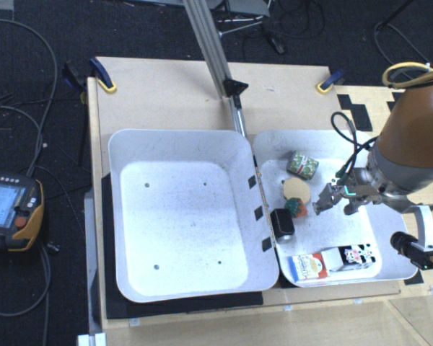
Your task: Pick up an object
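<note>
The right bin holds several objects. A green patterned block lies toward the back, with a tan round piece in front of it. A small teal and red ball sits just below that. A black box rests by the bin's left wall. A long carton, blue, red and white, lies along the front. My gripper hangs over the middle of this bin, right of the tan piece and the ball, with nothing seen between its fingers.
The left bin stands beside the right one. A slanted metal pole rises from the back of the bench. Yellow clamps mark the bench's rear corners. A handheld controller lies on the floor at far left.
</note>
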{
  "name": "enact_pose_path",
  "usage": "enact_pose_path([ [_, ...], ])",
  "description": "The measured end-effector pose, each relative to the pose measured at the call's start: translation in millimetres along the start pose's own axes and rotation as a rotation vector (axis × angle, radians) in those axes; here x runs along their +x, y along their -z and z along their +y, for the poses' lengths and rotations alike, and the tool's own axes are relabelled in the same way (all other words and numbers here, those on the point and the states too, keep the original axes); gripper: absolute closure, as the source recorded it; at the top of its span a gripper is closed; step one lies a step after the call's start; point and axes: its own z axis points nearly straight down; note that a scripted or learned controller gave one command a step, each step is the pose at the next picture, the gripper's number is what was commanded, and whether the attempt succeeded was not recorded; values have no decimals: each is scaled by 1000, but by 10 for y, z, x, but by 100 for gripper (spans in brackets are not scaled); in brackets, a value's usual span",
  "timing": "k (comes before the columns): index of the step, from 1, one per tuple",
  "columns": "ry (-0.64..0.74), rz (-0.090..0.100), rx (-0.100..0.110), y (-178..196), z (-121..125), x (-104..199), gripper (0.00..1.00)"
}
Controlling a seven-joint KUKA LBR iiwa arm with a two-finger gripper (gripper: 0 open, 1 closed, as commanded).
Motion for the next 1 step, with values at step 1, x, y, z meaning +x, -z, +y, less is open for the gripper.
enact_pose_path([
  [1, 0, 0, 0, 0, 0, 0, 0],
])
